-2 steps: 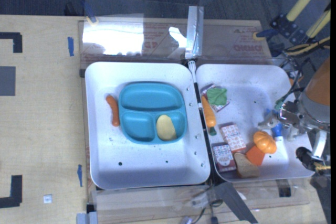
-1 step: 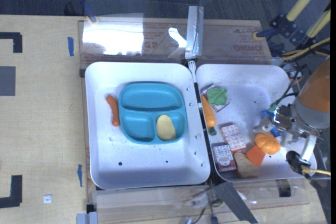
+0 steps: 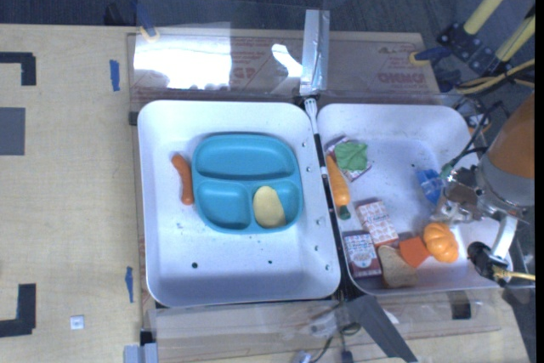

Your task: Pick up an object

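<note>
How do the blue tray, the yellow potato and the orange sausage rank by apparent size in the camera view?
1. Blue tray, clearly largest.
2. Yellow potato and orange sausage: too similar to rank; potato wider, sausage longer.

We saw a small orange, rounded toy fruit (image 3: 441, 241) lying on the floor of the right-hand white bin (image 3: 399, 136), near its right wall. It sat just below and slightly left of the fingers. A flat orange-red block (image 3: 413, 252) touched its left side, and a small blue item (image 3: 428, 183) lay just left of the fingers, above the fruit.
</note>
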You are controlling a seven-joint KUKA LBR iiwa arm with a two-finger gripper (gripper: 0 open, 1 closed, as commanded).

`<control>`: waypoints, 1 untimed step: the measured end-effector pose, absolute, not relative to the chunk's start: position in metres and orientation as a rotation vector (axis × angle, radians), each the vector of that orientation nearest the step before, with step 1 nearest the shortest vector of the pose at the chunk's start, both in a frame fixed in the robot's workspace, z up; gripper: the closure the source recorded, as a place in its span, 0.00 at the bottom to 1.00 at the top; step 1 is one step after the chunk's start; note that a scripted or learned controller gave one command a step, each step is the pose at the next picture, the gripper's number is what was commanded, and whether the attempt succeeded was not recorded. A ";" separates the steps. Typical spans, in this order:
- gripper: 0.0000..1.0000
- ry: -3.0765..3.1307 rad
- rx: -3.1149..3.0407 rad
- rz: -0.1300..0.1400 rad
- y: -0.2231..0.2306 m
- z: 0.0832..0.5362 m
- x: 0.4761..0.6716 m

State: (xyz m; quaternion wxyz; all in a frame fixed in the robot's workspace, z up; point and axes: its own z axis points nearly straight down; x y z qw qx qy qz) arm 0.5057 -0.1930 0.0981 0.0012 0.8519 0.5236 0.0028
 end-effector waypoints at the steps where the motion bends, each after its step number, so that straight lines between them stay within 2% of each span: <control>1: 1.00 1.300 2.858 0.007 -0.125 0.250 0.533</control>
